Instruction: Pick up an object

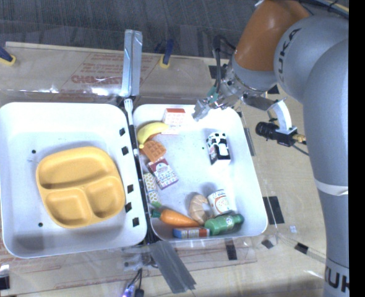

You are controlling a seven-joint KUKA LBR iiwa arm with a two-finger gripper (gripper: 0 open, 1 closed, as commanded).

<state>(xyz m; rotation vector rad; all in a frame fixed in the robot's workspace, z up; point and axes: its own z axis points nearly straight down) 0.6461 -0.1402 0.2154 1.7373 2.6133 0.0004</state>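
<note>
A: The end effector (204, 108) hangs over the far edge of the right bin (252, 184), above the rim. Whether its tips are apart or together I cannot tell; nothing shows between them.

B: What lies closest to it?

A: A small white and red box (174, 119) just to its left, then a banana (150, 130) beside a waffle-like piece (154, 150). A black and white carton (218, 147) lies in the bin's middle, well apart from the tool.

B: And the near side?

A: A carrot (177, 217), a green bottle (223, 223), a small can (220, 201) and a tan pastry (198, 206), crowded together.

B: The other bin?

A: The left bin (9, 184) holds a yellow divided tray (78, 184). Both bins sit on the bench (281, 184), with dark carpet (108, 5) beyond.
</note>
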